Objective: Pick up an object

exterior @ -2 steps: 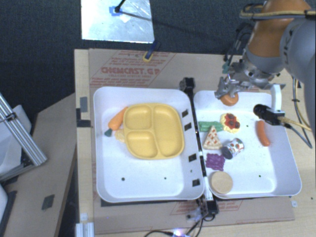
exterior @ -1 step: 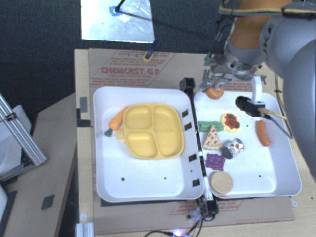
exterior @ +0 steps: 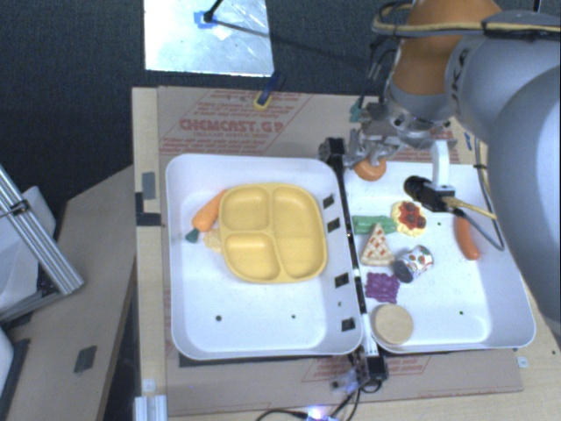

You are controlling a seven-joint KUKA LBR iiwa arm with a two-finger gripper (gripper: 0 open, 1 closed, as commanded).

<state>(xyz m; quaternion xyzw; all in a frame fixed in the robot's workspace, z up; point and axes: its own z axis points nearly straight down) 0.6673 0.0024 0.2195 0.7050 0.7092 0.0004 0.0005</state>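
Orange round piece [exterior: 372, 171] is the thing nearest the action. It sits in the far left corner of the right bin [exterior: 513, 310], close to the divider between the two bins. The gripper [exterior: 370, 154] is right over it, low enough that its tip overlaps the top of the piece from this angle. I honestly can't tell whether the gripper is open or closed, or whether it has hold of anything (the metal bits all blur together up there). The grey arm [exterior: 508, 86] comes in from the right and covers that corner of the view.

Moving out from there in the same bin: a green piece [exterior: 372, 224] lies against the divider, with a pizza slice [exterior: 378, 246] just below it, touching or nearly so. A small round pizza [exterior: 409, 218] is beside those, toward the middle. Below it lies a little can [exterior: 415, 262] on its side, then a purple bunch [exterior: 382, 286], and a tan disc [exterior: 394, 324] sits in the near left corner. An orange sausage-shaped thing [exterior: 467, 239] lies on its own, off to the right.

Over in the left bin [exterior: 188, 310], a yellow divided plate [exterior: 267, 233] sits roughly in the middle. A carrot [exterior: 208, 210] is tilted against its left edge. Both bins rest on a sheet of printed cardboard [exterior: 228, 121].
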